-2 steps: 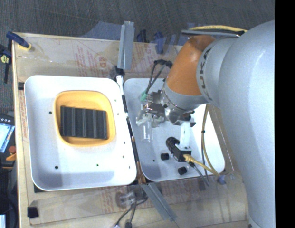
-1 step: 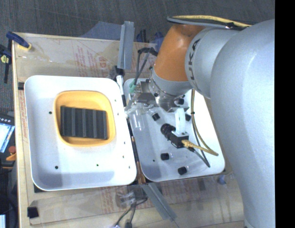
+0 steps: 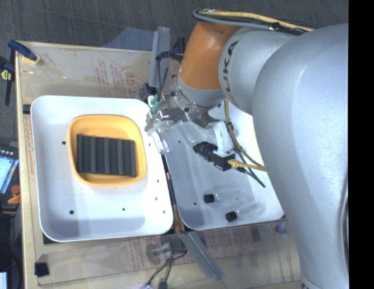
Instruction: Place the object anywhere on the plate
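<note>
A yellow plate (image 3: 108,125) with a dark ribbed centre (image 3: 108,154) lies in the left white bin (image 3: 54,209). My gripper (image 3: 158,131) hangs over the near-left part of the right bin (image 3: 193,221), close to the wall between the two bins and just right of the plate's rim. I cannot make out anything held in it. Two small dark objects (image 3: 208,197) (image 3: 231,215) lie on the right bin's floor near its front edge, well below the gripper.
The arm's orange band (image 3: 202,59) and grey body (image 3: 295,131) cover the back and right of the right bin. A black cable plug (image 3: 211,152) hangs off the wrist. Blue clamps (image 3: 21,50) sit at the bench's left edge.
</note>
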`<state>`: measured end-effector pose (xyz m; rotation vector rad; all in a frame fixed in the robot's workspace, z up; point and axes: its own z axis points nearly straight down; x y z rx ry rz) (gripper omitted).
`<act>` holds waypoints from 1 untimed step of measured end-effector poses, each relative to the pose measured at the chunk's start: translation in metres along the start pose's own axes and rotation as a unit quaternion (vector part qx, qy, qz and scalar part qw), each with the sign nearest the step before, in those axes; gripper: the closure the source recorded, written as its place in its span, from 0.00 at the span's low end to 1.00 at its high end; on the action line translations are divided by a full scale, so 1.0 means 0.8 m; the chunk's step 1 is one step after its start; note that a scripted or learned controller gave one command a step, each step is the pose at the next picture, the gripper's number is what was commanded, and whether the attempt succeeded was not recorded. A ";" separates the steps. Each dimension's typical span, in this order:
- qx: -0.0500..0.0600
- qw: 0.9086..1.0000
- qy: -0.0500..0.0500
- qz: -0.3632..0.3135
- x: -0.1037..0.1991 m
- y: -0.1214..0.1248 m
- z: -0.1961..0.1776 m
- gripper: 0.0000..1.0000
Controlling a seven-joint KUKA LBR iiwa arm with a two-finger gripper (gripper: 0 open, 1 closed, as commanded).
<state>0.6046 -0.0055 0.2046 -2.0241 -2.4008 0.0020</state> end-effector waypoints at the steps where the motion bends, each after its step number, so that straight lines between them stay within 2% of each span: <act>1: 0.000 1.000 0.000 0.000 0.000 0.000 0.000 0.00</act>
